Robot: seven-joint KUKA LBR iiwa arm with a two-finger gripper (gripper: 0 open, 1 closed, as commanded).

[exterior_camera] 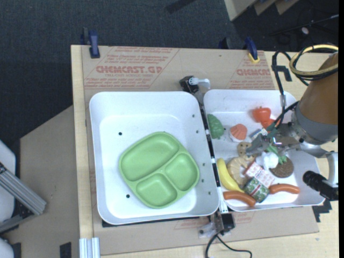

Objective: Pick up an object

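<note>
In the right bin [231,104], the gripper [267,142], grip state unclear, hovers above toy food [252,179].

— What have I got on the bench [134,69]?

— Two bins side by side. In my view the left bin [107,117] holds a divided tray [158,169], lying near the middle, toward the front.

— And the right bin [226,98]?

— Crowded. Tomato [262,114] at the back, shell piece [238,131] just left of it, leafy piece [215,127] against the left wall. Banana [227,176] lies front-left, with a sausage [239,199] before it and a second sausage [284,188] to the right. A small carton [257,190] sits between those two (touching the banana, I think).

— The arm?

— The gripper [271,144] is over the bin's middle, arm [320,106] entering from my right.
</note>
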